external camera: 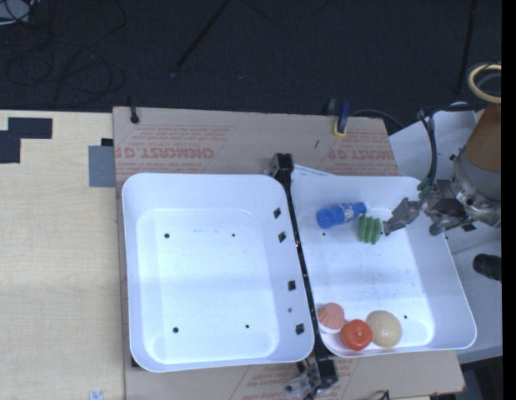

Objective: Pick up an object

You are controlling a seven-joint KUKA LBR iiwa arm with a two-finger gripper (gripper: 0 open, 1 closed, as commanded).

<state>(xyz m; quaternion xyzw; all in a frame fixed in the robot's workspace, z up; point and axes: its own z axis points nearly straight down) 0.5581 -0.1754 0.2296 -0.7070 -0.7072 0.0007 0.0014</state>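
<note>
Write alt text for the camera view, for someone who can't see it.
From the right, the robot's claw reaches over the right white bin, beside a green ridged object and a blue bottle. A pink piece, red ball and cream ball cluster at the near edge.

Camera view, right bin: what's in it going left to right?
Blue bottle → green ridged piece along the far side. Near edge: pink ball → red ball → cream ball. The gripper sits over the bin's right rim, just past the green piece.
</note>
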